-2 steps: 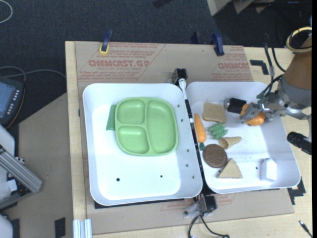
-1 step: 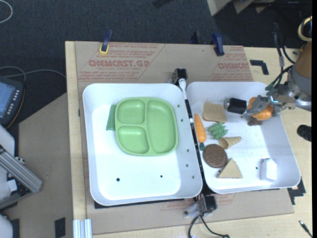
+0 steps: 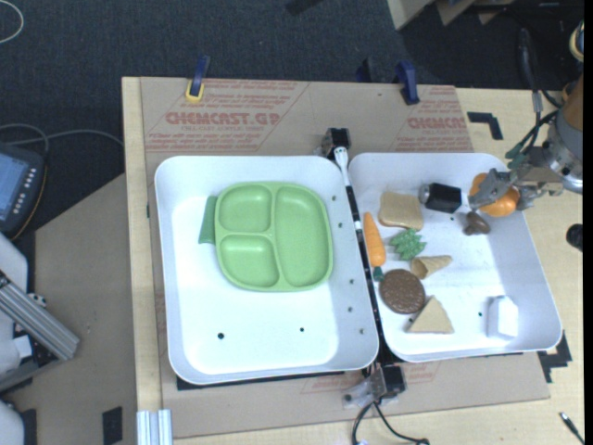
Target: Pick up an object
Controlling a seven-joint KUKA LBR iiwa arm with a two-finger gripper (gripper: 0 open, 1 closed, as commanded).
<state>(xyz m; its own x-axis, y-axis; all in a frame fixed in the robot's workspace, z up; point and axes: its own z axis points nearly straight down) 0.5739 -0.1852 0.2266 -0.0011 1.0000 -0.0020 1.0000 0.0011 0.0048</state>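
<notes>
Orange object [image 3: 501, 205]: rounded, fruit-like; lies at the far right of the right bin [image 3: 519, 336], against the bin's right wall. The tool [image 3: 491, 191] sits directly on it; whether the object is actually gripped, and how far the tool is spread, cannot be told.

Arm [image 3: 565, 146]: grey; enters from the right edge of the scene, over the right bin's far right corner.

Right bin, other contents:
- black block [image 3: 442, 196], just left of the tool, far side.
- small brown piece [image 3: 476, 224], just near of the orange object.
- bread slice [image 3: 400, 210], tan, far left part of the bin.
- carrot [image 3: 372, 239], orange, along the left wall.
- green leafy piece [image 3: 407, 244], just right of the carrot.
- cone-shaped tan piece [image 3: 431, 266], centre.
- round brown cookie [image 3: 403, 291], near of the carrot.
- tan wedge [image 3: 431, 318], touching the cookie's near right side.
- white block [image 3: 505, 316], near right corner.

Left bin [image 3: 259, 355]: white, beside the right bin. Holds a green divided plate [image 3: 274, 235] with three compartments, toward its far side.

Tabletop [image 3: 148, 137]: cardboard sheet with red lettering, clamped along its far edge.
</notes>
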